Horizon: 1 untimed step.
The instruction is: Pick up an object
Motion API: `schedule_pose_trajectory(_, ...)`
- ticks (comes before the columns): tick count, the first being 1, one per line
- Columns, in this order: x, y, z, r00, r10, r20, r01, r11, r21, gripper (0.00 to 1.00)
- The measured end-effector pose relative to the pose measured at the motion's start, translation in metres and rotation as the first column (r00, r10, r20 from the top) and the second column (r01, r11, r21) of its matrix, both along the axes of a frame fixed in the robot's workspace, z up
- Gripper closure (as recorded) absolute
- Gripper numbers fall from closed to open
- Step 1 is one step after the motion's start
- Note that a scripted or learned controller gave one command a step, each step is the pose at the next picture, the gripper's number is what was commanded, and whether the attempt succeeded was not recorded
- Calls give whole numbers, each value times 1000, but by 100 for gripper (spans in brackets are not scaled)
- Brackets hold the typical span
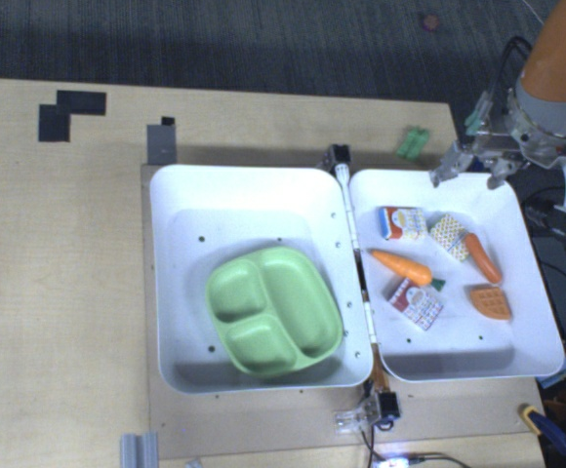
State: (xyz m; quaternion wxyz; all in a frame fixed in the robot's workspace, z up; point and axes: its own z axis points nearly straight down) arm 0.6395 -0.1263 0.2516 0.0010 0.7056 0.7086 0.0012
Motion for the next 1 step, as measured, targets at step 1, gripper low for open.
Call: schedule_pose_trajectory(1,-65,0,-141,1000,-1,5,1,1000,0,0)
